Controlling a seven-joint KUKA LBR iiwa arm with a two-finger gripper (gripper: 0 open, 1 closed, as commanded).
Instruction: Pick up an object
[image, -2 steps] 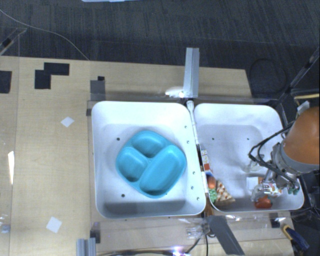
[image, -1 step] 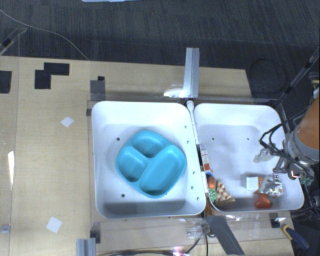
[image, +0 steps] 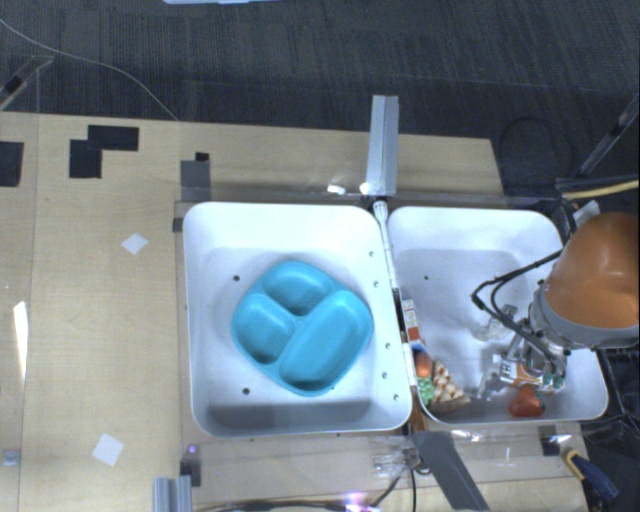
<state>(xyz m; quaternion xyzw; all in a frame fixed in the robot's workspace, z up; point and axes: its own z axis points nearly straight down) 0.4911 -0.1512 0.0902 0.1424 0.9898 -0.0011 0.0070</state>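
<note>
left bin (image: 210, 300): divided tray (image: 302, 326) inside | right bin (image: 470, 235): small items (image: 440, 385) at near edge

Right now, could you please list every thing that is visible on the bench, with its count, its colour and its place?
shallow white plastic bins: two, white, side by side on the bench; left bin, right bin.
blue three-compartment plastic tray: one, light blue, middle of the left bin.
small red rounded object: one, red, front of the right bin, beside the tool.
small patterned packet-like items: too small to count, orange and brown, front-left corner of the right bin.
wooden bench top: one, pale wood, under both bins.
robot arm: one, grey with orange band, over the right bin.
tool: one, grey, low in the right bin.
</note>
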